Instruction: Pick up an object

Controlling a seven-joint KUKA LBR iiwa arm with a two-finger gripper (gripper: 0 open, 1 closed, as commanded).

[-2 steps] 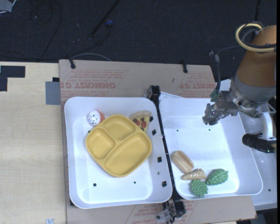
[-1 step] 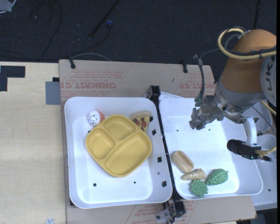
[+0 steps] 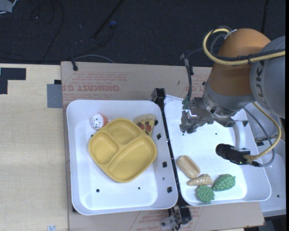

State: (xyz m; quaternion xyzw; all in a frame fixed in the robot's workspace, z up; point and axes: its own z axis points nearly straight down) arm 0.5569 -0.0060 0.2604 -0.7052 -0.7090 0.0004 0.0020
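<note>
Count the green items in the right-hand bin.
2. One green bumpy item lies near the right bin's front edge; the other sits just right of it, beside a tan piece. The arm may hide more.

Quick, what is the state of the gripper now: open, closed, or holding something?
Gripper: cannot be told from this view; it sits over the right bin, with nothing seen in its grasp.
</note>
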